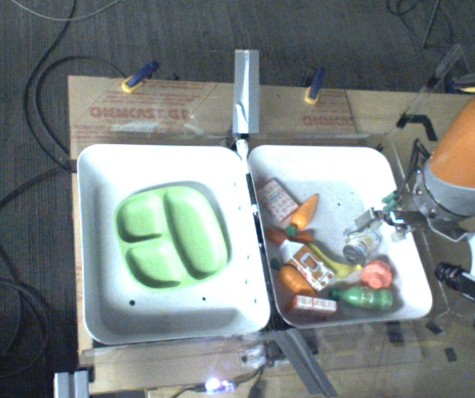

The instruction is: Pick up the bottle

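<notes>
Light falls evenly from above, bright on the two white bins [92, 247], which come close to washing out along their rims, while the dark carpet [21, 73] around the worktop [179, 110] stays dim and grainy. Shadows are soft and short, gathering under the bin walls. A small bluish-white glare spot [214, 385] burns at the bottom edge. The picture is low in resolution and slightly soft throughout; small things in the right bin blur together, and printed labels cannot be read
</notes>
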